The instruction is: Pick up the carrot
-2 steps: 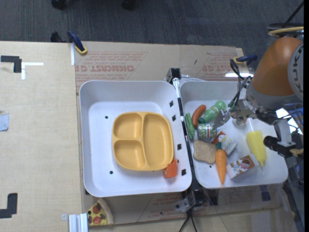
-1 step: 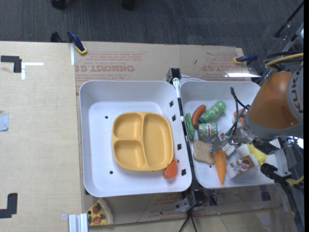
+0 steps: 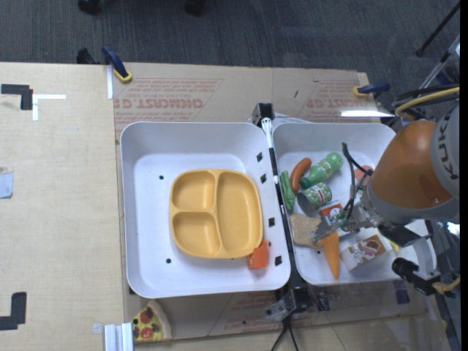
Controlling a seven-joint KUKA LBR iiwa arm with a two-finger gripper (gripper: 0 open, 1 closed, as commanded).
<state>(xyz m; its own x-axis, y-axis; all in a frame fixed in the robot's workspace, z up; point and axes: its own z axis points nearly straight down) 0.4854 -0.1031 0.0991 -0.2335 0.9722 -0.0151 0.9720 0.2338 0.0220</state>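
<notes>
Nearest the camera's lower edge, a toy pizza slice (image 3: 148,325) lies on the cardboard just outside the left bin's (image 3: 139,218) front corner. Inside that bin, a small orange-red block (image 3: 258,257) touches the front right corner of a yellow three-compartment plate (image 3: 217,213), which sits near the bin's middle.

Across the divider, the right bin (image 3: 311,273) holds the clutter. The carrot (image 3: 332,253) lies toward the front of this bin, its narrow tip pointing to the front rim. A small printed carton (image 3: 363,251) rests just to its right, and a slice of toy bread (image 3: 303,229) sits just to its left. The gripper (image 3: 328,229) is down at the carrot's broad upper end, its dark fingers (image 3: 322,232) either side of that end; whether they pinch the carrot or merely touch it cannot be told.

Farther back lie a small can with a red and white label (image 3: 316,195), a slim green vegetable (image 3: 287,191) along the divider, a red sausage (image 3: 300,172), and a green bottle (image 3: 322,170). The arm's orange band (image 3: 409,170) looms over the bin's right side.
</notes>
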